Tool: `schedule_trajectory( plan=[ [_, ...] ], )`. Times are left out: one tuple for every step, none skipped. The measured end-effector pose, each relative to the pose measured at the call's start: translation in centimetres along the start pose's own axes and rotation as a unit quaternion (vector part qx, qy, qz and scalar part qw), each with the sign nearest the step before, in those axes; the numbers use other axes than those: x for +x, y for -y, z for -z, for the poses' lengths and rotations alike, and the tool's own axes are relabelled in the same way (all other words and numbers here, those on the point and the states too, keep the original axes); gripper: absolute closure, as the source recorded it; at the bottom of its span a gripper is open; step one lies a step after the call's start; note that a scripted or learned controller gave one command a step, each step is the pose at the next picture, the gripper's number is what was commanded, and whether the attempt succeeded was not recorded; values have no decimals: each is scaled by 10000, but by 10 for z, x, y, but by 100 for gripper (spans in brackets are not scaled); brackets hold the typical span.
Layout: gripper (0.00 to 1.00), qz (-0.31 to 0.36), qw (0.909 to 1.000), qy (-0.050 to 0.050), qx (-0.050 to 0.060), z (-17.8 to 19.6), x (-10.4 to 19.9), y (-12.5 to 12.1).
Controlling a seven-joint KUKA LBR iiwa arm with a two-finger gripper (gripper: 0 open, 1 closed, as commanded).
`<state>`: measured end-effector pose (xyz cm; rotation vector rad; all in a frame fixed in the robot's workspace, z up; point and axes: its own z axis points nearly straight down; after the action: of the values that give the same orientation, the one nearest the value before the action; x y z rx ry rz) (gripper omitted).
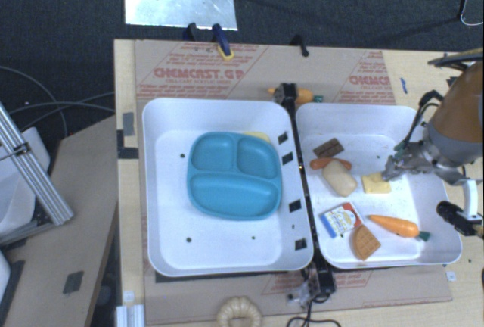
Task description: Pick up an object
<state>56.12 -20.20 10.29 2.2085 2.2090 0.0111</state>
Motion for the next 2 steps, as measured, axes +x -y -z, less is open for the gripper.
schedule_trajectory(
  plan=[
    [100, 19, 10000, -27, 51, 63, 1, 3],
    [100, 24, 10000, -26, 50, 117, 0, 0]
  ],
)
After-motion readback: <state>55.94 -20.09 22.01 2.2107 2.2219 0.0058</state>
